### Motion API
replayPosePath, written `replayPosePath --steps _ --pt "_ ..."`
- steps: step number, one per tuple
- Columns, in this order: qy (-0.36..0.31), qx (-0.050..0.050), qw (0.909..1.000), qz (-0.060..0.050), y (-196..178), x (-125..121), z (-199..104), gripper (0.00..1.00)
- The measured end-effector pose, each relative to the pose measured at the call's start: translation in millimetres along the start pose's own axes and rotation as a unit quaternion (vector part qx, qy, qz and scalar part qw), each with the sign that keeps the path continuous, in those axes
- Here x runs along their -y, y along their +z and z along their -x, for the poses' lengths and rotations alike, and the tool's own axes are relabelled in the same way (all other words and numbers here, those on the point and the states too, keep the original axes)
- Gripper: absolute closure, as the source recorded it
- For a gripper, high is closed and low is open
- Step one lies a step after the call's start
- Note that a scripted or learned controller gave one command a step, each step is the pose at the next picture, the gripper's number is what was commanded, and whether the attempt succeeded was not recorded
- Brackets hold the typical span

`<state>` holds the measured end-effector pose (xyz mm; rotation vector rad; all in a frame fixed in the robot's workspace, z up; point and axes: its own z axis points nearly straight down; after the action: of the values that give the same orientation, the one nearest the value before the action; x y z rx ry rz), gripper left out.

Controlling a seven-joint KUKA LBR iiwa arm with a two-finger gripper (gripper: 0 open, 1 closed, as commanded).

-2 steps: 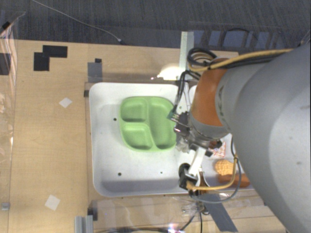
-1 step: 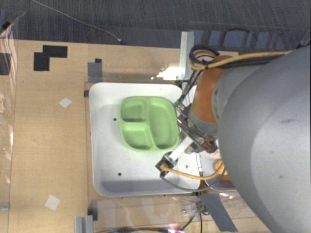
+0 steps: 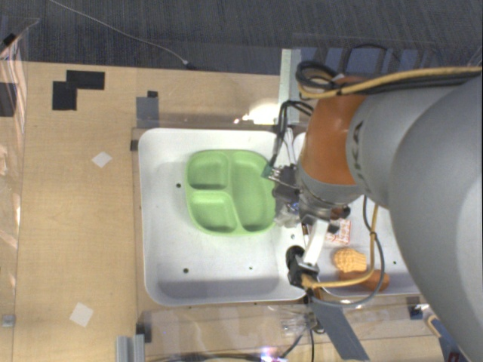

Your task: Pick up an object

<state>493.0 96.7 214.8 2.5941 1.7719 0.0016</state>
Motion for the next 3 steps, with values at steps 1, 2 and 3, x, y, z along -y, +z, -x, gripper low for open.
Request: replayPosePath --steps 1,2,3 --pt "0.286 0.001 0.9581 -0.001 48.8 18.6 -27.9 1.00" --pt "0.435 0.000 0.9003 -0.001 23.0 30.6 -61.7 1.00" --pt "0.476 -0.001 0.8795 -0.002 21.7 53.3 -117.9 1.00"
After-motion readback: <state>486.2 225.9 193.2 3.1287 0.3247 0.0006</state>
